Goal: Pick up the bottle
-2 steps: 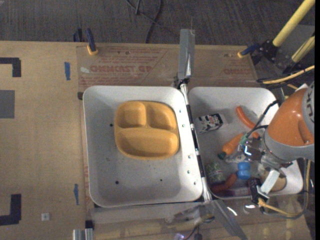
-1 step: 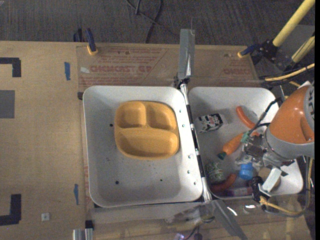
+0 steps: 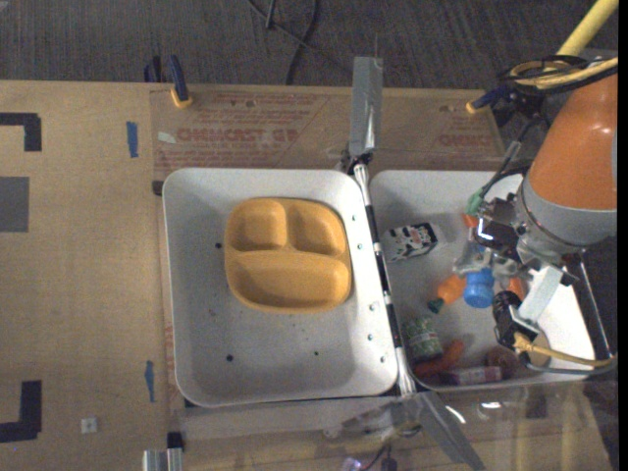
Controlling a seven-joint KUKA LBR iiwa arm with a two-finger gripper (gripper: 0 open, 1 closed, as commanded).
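Wooden bench [image 3: 78, 292] under a slanted overhead view, carrying two shallow white bins side by side. Left bin [image 3: 196, 361] holds a yellow divided plate [image 3: 287, 253]. Right bin [image 3: 412, 199] holds small clutter, and the grey-and-orange arm [image 3: 579, 155] hangs over it. Its claw [image 3: 486, 253] sits low among the items; whether it is spread or pressed together I cannot tell. Just beneath it lies the bottle [image 3: 478, 285], small, with a blue body, partly hidden. Nothing looks lifted, so the pickup seems not yet done.
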